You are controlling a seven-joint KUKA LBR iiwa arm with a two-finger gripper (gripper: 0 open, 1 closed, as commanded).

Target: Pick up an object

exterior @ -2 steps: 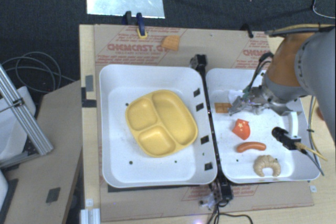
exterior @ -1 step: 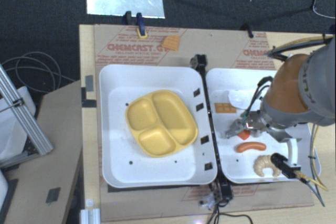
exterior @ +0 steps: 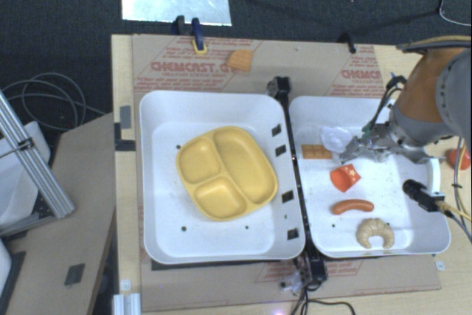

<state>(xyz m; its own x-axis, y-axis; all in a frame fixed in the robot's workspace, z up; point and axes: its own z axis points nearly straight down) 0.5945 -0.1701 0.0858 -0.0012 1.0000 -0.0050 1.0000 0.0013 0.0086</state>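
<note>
In the right bin (exterior: 413, 240) lie an orange-red wedge (exterior: 344, 177), a red sausage (exterior: 352, 206), a tan croissant (exterior: 375, 232), a flat orange cracker (exterior: 316, 153) and a crumpled clear-white piece (exterior: 335, 136). My gripper (exterior: 359, 149) hangs low in that bin, just above and right of the orange-red wedge and next to the white piece. I see nothing between its fingers. The grey arm with its orange band (exterior: 431, 88) comes in from the right.
The left bin (exterior: 158, 232) holds a yellow divided plate (exterior: 225, 172). A black clip bar (exterior: 290, 166) runs between the bins. An orange block (exterior: 240, 60) lies on the cardboard behind the bins. Cables (exterior: 44, 103) lie left of the bench.
</note>
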